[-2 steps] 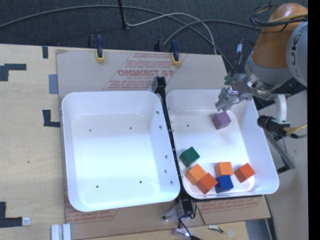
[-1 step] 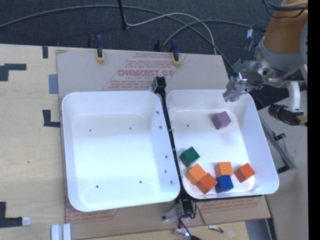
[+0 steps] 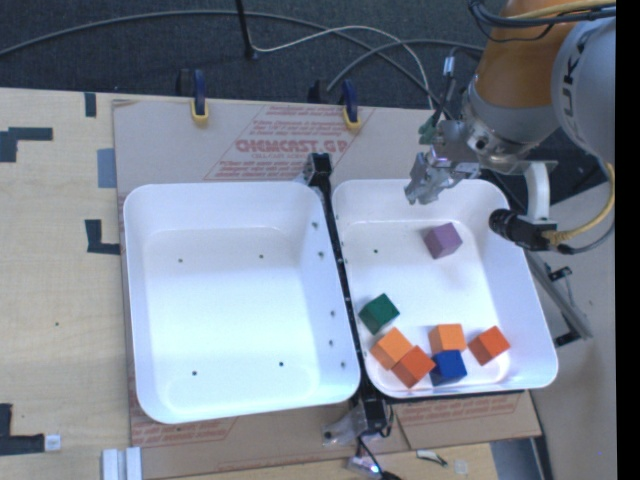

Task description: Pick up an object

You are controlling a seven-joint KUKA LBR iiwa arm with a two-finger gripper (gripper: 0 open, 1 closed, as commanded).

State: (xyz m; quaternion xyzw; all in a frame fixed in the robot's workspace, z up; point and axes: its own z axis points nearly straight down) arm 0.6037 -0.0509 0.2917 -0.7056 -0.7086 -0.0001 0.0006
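in the right bin (image 3: 520, 268), tilted purple cube (image 3: 442, 239), hand (image 3: 428, 186) above

Grey arm (image 3: 590, 58) with glossy orange band, black cables, and small metallic grey tool (image 3: 428, 186).

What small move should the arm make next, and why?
Probably shift the tool slightly toward the near side of the right bin, then lower onto the purple cube. That cube lies alone and nearest; the other cubes crowd together at the near wall.
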